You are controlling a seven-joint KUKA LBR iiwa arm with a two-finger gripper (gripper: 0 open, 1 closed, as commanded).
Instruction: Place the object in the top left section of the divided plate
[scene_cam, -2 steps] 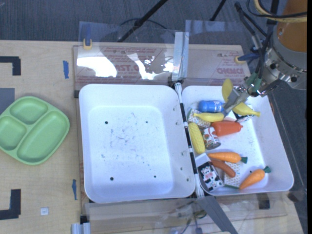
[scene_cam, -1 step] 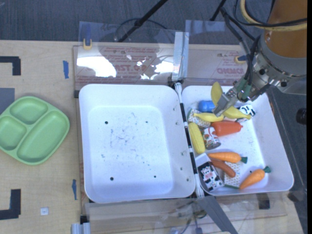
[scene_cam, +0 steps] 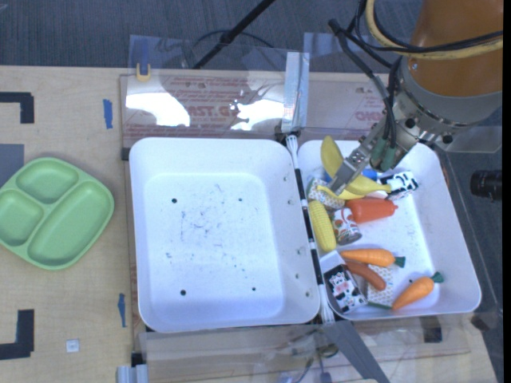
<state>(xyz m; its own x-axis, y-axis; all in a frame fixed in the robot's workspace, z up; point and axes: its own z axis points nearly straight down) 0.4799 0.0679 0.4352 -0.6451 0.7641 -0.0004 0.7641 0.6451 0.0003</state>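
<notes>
While the claw (scene_cam: 345, 175), its opening impossible to tell, hovers over the banana (scene_cam: 339, 166), the divided plate (scene_cam: 54, 211) lies far left.

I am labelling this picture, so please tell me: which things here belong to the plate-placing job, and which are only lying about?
Belong to the job:
- green divided plate, on the bench left of the bins
- hand, low over the toys in the right bin
- toy food pile, including banana, corn, carrots

Only lying about:
- left bin
- blue tape marks
</notes>
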